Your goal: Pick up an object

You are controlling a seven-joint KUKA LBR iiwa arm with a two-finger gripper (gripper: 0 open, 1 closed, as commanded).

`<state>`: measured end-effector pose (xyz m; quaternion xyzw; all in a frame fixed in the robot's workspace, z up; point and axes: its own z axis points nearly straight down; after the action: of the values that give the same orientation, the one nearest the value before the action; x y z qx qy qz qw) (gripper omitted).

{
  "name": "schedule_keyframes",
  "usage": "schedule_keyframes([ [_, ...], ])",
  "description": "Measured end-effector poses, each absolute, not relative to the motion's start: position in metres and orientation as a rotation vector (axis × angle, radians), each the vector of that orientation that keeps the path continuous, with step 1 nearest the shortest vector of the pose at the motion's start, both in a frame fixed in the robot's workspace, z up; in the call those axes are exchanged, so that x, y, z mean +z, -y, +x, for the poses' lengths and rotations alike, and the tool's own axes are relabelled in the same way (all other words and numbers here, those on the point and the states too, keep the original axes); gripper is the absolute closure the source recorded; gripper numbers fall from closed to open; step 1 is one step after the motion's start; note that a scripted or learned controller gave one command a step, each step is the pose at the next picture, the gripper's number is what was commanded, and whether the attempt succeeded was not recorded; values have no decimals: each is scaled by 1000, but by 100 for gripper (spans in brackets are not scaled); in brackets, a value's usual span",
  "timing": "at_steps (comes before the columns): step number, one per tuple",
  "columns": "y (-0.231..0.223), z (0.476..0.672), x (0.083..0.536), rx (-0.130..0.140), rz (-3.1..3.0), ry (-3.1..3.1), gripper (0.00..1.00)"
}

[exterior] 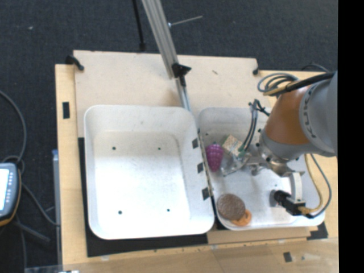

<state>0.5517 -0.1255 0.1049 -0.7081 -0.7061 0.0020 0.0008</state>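
The wide white plastic left bin [142, 172] lies open to reach, while the right white bin [213, 118] is crowded by a purple ridged object [214, 155], a brown round pad [230, 206] and the grey arm [296, 124] overhead.

- both white bins [142, 169] look like smooth matt plastic
- bench top [125, 78] is pale, matt board, maybe wood
- slanted pole [159, 24] is ribbed bare metal

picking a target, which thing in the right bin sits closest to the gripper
The pale tan block, just above and left of the gripper. The purple object lies farther left by the bin wall, and the brown round object sits well below, near the bin's front edge.
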Motion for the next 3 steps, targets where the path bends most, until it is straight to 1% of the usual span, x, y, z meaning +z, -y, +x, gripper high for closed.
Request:
schedule_keyframes([
  [1, 126, 553, 119, -4, -2236, 2211, 100],
  [2, 125, 550, 181, -7, -2227, 2226, 100],
  [3, 127, 544, 229, -6, -2220, 2232, 100],
])
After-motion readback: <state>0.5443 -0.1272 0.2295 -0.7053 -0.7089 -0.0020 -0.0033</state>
